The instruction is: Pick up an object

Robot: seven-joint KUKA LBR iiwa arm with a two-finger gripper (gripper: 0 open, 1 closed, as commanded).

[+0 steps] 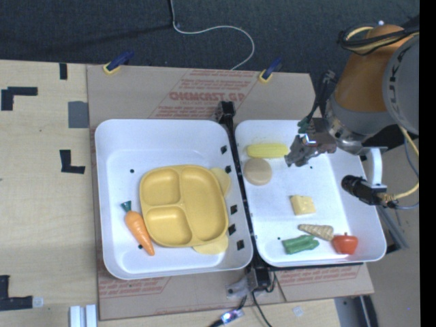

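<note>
My gripper hangs over the far part of the right bin, just right of a yellow corn cob. A round beige bun lies just below the corn. Nearer the front of that bin lie a cheese wedge, an ice-cream cone, a green pepper and a red tomato. Nothing shows between the fingers.
The left bin holds a yellow divided tray and an orange carrot at its left. The grey arm with its orange band comes in from the upper right. A white cable lies on the dark mat behind the bench.
</note>
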